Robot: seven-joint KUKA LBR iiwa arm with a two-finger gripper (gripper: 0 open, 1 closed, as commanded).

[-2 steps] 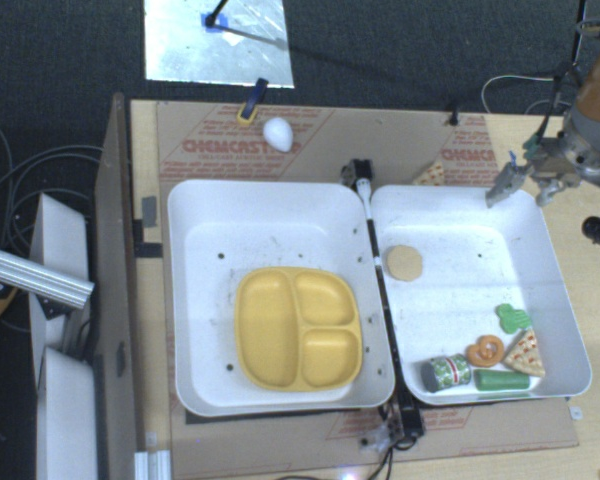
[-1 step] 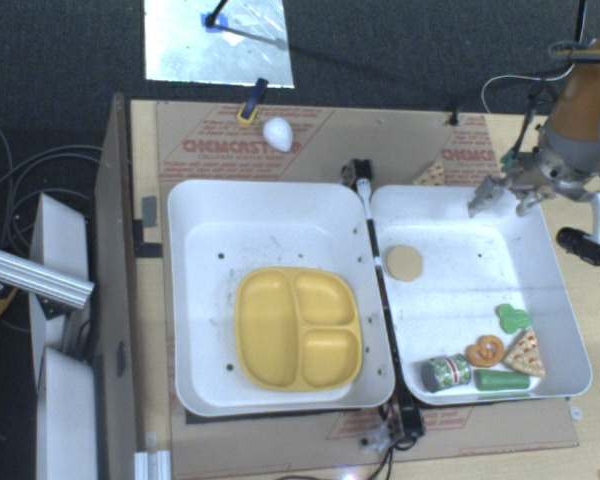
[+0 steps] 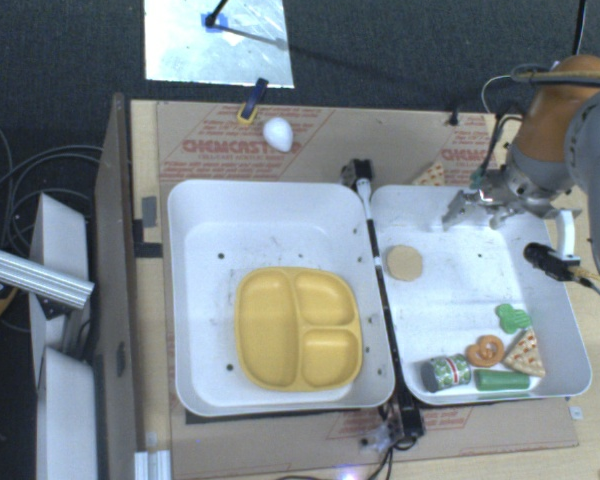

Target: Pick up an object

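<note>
Toys [image 3: 485,361] fill right bin [image 3: 570,368]; tray [image 3: 298,326] left bin [image 3: 195,268].

One fixed camera looks down at a slant from above the tabletop [image 3: 310,133], far enough back to take in both bins [image 3: 280,208] and the floor beyond.

Arm [image 3: 580,118] cut off at right edge; tool [image 3: 472,206] fingers too small to tell
</note>
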